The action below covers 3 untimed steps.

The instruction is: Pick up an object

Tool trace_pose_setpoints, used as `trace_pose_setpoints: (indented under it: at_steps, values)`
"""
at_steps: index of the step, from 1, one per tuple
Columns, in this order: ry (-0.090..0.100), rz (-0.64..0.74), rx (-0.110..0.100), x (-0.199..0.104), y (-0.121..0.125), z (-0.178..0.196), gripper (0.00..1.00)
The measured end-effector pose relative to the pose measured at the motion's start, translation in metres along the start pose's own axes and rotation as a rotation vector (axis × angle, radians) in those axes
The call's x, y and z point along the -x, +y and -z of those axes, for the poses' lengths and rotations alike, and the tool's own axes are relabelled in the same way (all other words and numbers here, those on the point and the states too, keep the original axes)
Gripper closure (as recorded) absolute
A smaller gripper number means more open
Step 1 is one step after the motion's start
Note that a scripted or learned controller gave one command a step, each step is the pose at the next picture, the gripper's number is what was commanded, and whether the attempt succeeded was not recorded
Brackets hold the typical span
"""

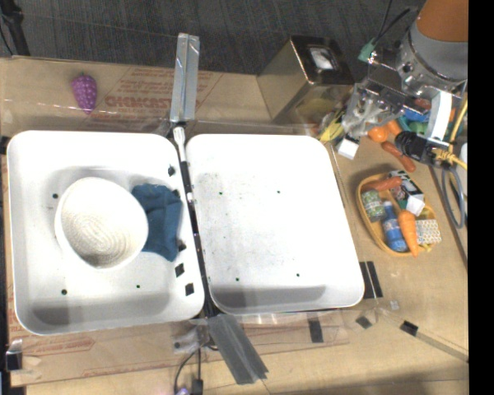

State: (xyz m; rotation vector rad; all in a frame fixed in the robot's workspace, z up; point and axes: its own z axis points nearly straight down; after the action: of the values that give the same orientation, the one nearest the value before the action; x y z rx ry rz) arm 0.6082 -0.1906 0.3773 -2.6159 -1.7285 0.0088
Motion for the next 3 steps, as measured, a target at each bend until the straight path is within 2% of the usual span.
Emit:
trace_pose_setpoints:
  at_steps: [1, 2, 3]
  values:
    - [0.001, -0.251, 0.006, -0.015, 0.019, 0.064, 1.0]
    - [0.0, -0.422, 0.002, -0.064, -0.042, -0.003, 1.0]
    - [0.005, -0.774, 0.008, -0.117, -0.097, 0.063, 1.0]
